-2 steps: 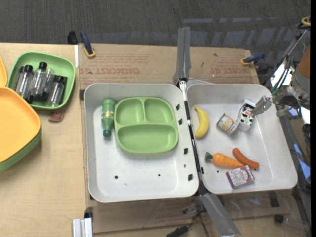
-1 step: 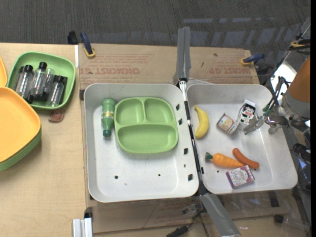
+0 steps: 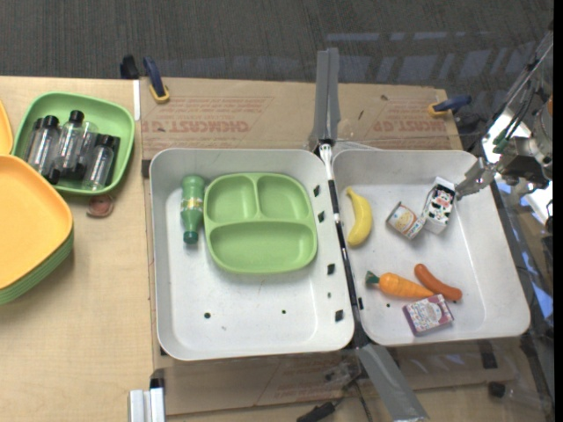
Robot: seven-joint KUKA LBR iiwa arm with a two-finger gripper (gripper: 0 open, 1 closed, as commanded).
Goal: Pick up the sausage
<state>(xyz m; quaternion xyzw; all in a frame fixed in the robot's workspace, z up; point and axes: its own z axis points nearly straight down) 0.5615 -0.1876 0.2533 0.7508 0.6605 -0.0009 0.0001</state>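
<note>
While the sausage (image 3: 437, 282) lies low in the right bin (image 3: 510, 310), just beside the carrot (image 3: 400, 285) and above a pink packet (image 3: 428, 313), the gripper (image 3: 475, 181) hangs at the frame's right edge near a milk carton (image 3: 438, 206), well apart from its target; its opening I cannot tell.

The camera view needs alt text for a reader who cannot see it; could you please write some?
A sausage lies in the right bin beside a carrot, with a banana, a small carton, a cup and a pink pack around. The gripper hangs at the bin's far right edge. The left bin holds a green plate and bottle.
</note>
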